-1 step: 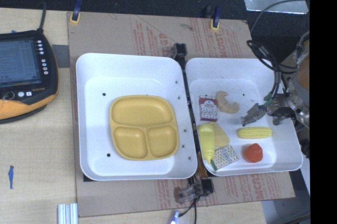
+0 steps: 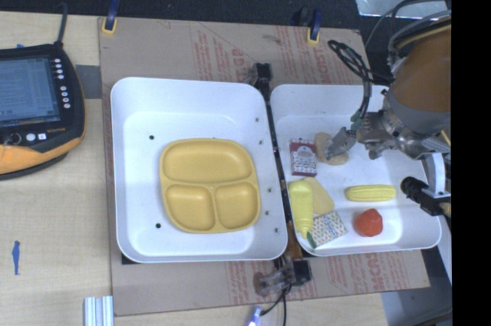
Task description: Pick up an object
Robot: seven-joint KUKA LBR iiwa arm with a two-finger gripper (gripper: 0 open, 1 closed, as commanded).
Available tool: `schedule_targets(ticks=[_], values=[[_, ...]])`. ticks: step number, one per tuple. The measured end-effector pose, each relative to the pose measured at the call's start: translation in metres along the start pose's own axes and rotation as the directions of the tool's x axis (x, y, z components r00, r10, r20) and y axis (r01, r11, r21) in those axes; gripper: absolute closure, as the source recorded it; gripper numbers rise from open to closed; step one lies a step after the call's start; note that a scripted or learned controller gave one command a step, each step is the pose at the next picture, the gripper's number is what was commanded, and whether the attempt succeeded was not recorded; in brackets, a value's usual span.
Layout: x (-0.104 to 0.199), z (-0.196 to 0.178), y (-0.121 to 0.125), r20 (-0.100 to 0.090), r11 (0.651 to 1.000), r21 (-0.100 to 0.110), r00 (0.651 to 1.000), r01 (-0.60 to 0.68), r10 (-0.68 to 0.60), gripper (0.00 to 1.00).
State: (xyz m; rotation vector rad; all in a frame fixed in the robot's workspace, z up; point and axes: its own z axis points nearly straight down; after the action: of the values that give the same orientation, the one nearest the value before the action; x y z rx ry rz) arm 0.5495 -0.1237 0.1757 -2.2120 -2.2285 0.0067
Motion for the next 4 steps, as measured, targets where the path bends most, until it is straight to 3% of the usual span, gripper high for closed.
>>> schedule_targets(ticks=[1,2,3,4], values=[[0.026,0.078,0.017,0.0,1.0,-0.005,1.0,0.0,0.0,0.0],[0.021,0.083,0.096,-0.003,1.0,-0.001,1.0,-0.004,0.004,0.0],[0.022,0.085,0.104,-0.005,1.0,0.015,1.0,-0.002,0.002,0.0],[0.023,0.084,0.106,-0.003,1.0,0.005,1.0,-0.003,0.003,0.0]])
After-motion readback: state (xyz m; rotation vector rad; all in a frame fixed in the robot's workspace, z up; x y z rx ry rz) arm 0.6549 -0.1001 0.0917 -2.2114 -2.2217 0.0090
